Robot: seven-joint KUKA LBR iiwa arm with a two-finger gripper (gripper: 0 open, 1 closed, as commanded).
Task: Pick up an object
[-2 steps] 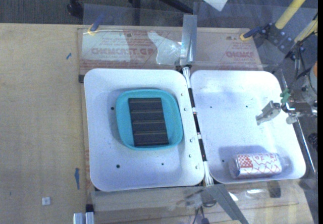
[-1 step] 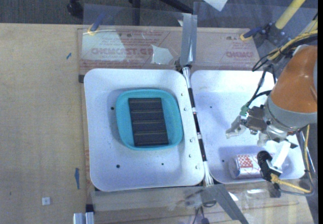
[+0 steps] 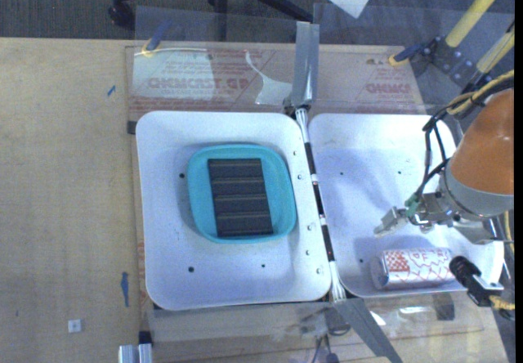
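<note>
Over the right bin (image 3: 359,157), the gripper (image 3: 391,221) hovers bare-handed, its finger spread impossible to tell, with the red-patterned can (image 3: 413,266) just beside it at five o'clock.

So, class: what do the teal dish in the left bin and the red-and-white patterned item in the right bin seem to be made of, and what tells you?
Teal dish: probably moulded plastic, smooth with a soft sheen, rounded corners and even colour; its dark ribbed insert looks matte, perhaps rubber or plastic. Patterned item: likely printed paper or card wrapping, flat and matte, though it is too small to be sure.
</note>
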